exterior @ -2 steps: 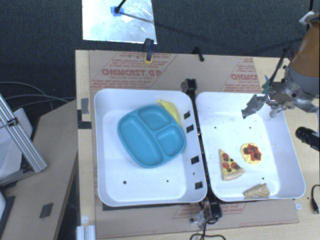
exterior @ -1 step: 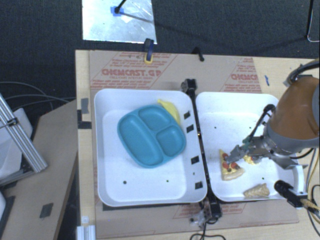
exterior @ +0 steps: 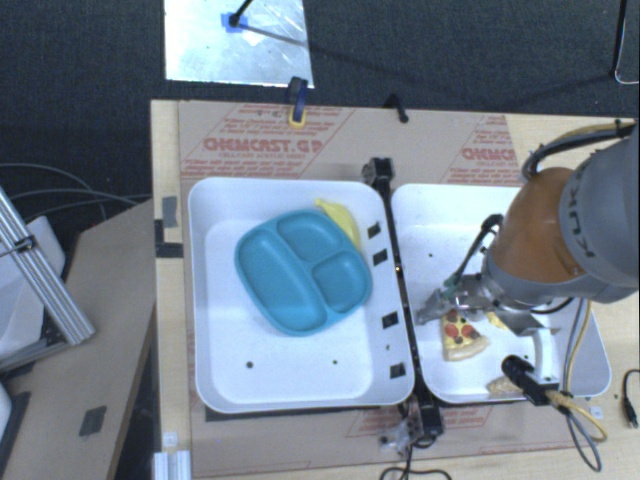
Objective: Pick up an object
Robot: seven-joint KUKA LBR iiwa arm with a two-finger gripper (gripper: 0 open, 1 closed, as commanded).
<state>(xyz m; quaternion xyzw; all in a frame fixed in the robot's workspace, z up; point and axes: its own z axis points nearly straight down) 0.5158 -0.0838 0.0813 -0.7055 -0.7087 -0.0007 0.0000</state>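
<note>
In the right bin (exterior: 430, 230), a toy pizza slice (exterior: 464, 338) with red dots lies near the front. My gripper (exterior: 444, 304) hangs low just above and to the left of the slice's upper edge, under the grey and orange arm (exterior: 545, 238); I cannot tell whether it touches the slice. A small tan piece (exterior: 498, 387) sits at the front wall of the bin, partly hidden by a black part of the arm. In the left bin (exterior: 215, 368) a blue divided plate (exterior: 300, 270) lies flat, with a yellow object (exterior: 340, 216) poking out behind its far edge.
A black divider (exterior: 392, 268) runs between the two bins. The bench around them is brown board (exterior: 260, 143). A shiny metal sheet (exterior: 235, 28) lies beyond the bench at the back left. Cables (exterior: 575, 408) trail at the front right.
</note>
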